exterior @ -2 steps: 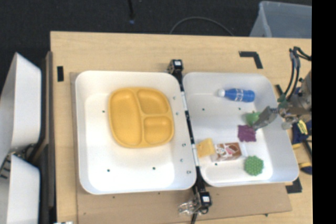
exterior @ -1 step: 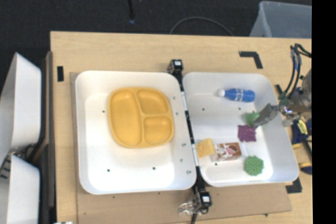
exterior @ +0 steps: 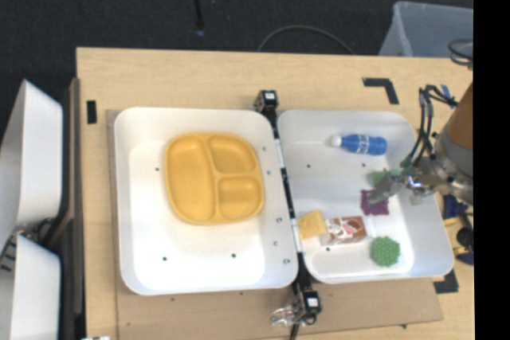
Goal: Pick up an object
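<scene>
A wooden bench [exterior: 199, 76] seen from above at a slant carries two shallow white bins side by side. The left bin [exterior: 143, 251] holds a yellow divided plate [exterior: 213, 177] with three compartments, lying flat near the bin's middle, a little toward its far edge.

The right bin [exterior: 319, 131] holds the loose things the arm could pick. A blue bottle [exterior: 360, 144] lies on its side near the far edge. A small purple block [exterior: 375, 201] sits toward the right edge. A green ball [exterior: 386, 251] rests near the front right corner. A yellow sponge [exterior: 311, 225] lies by the left edge, touching a small red and white packet [exterior: 347, 229] just to its right.

The arm [exterior: 460, 131] reaches in over the right edge of the right bin, and its gripper [exterior: 392, 182] hangs low just above or against the purple block, which looks like the thing it is going for. Whether the gripper is open, closed or gripping the block cannot be told; that area is small and blurred. The block sits apart from the other things, which probably makes it an easy target, though it is near the bin wall
</scene>
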`<action>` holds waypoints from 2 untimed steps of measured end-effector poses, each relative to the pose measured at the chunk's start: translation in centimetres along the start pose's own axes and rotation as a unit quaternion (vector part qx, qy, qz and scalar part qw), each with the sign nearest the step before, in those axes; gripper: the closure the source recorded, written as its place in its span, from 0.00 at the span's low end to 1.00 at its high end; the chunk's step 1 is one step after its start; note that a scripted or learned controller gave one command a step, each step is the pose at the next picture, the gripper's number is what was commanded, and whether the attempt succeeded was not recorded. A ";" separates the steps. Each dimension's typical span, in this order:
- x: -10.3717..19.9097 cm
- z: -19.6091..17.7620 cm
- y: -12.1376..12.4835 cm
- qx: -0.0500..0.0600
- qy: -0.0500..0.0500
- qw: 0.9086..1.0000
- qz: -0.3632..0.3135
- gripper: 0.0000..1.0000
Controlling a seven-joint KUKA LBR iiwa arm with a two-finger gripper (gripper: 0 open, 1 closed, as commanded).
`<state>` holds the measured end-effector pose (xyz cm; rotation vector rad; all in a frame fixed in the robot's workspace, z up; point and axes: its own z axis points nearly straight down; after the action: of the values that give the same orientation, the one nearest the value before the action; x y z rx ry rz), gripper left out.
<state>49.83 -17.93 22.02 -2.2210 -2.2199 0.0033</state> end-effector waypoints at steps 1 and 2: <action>0.0 4.2 0.1 0.000 0.000 1.000 0.001 0.00; -0.6 9.1 1.3 -0.004 0.001 1.000 0.001 0.00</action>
<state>51.07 -18.50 12.96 -2.2264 -2.2199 -0.0079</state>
